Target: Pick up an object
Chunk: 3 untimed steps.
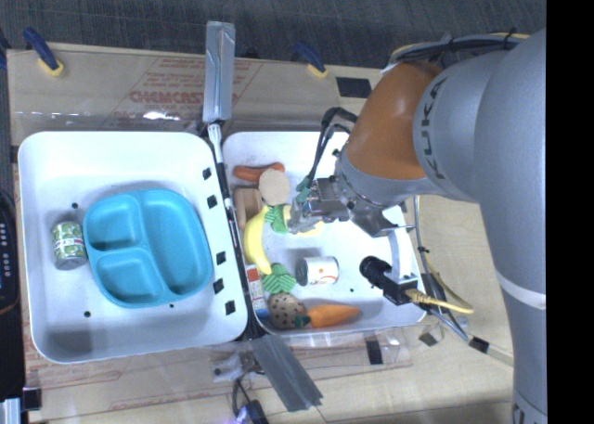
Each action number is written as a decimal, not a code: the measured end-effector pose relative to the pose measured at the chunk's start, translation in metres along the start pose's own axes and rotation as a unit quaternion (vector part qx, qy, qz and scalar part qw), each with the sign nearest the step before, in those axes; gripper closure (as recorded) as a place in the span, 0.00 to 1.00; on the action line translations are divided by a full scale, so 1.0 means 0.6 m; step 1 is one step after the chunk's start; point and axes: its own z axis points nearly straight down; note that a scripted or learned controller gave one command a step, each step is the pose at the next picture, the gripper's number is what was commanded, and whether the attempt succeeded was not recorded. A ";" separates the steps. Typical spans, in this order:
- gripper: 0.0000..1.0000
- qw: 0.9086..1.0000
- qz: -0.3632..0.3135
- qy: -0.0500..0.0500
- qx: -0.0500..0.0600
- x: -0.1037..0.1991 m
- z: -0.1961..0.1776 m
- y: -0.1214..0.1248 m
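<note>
a: what lies nearest the camera in the right white bin (394, 313)?
b: an orange carrot-shaped toy (332, 315) beside a spotted brown ball (284, 309), then a small white can with a red label (318, 271) and a yellow banana (253, 244).
a: and the end effector (302, 212)?
b: it sits low over the bin's middle, just beside a green leafy toy (277, 220) and the banana; i cannot tell how it is set.
a: farther back?
b: a beige round piece (274, 187) touching an orange sausage-shaped toy (251, 173).
a: the left white bin (37, 227)?
b: a blue three-compartment plastic tray (148, 246) with a small green-labelled tin (67, 243) just beside it, all on the table (111, 88).
</note>
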 end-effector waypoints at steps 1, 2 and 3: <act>0.00 1.000 0.002 0.000 0.003 -0.004 0.004 -0.003; 0.00 1.000 -0.016 0.000 0.006 -0.087 0.125 -0.015; 0.00 1.000 -0.023 0.000 0.002 -0.119 0.171 0.051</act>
